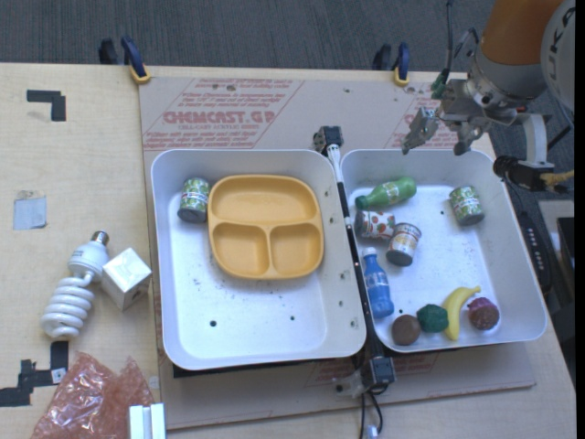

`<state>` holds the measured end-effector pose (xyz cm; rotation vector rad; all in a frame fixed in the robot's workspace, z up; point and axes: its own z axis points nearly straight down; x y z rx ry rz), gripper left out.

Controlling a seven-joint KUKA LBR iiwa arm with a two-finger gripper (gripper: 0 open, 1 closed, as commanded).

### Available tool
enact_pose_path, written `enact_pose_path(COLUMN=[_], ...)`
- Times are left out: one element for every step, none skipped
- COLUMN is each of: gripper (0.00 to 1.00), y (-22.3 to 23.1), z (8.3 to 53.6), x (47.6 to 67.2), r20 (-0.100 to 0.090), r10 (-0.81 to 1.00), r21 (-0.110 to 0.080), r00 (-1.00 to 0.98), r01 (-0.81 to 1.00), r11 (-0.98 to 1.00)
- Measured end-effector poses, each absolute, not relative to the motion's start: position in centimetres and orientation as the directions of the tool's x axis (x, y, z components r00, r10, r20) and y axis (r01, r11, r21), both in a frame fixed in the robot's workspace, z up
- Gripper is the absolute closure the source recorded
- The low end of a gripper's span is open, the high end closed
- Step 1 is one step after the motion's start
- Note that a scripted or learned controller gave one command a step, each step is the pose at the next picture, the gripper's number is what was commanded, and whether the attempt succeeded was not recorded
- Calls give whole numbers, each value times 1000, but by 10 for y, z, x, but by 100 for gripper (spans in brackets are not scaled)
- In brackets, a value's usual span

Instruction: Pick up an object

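Pincer: [443,135] hangs with fingers spread and nothing between them, above the far rim of the right bin [521,286].
Nearest object: green bottle [387,193], lying in that bin's far-left part.
Direction: bottle sits toward the near-left of the pincer, apart from it.
Long axis: roughly left-right, slightly tilted.
Alternative: green can [466,205], near-right of the pincer, likely about as reachable.

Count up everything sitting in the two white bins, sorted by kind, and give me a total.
Cans: 4
Bottles: 2, green bottle, blue bottle
Toy fruit and vegetables: 4, banana, brown, green, dark red
Divided yellow tray: 1
Total: 11
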<state>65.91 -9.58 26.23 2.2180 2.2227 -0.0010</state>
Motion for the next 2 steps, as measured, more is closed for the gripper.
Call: enact_pose_path(gripper=[0,0], y=[-116,-166], z=[115,150], x=[634,659], r20=[-1,-2], r10=[1000,1000], r21=[0,2], r00=[1,0], r01=[1000,1000], r11=[-1,0])
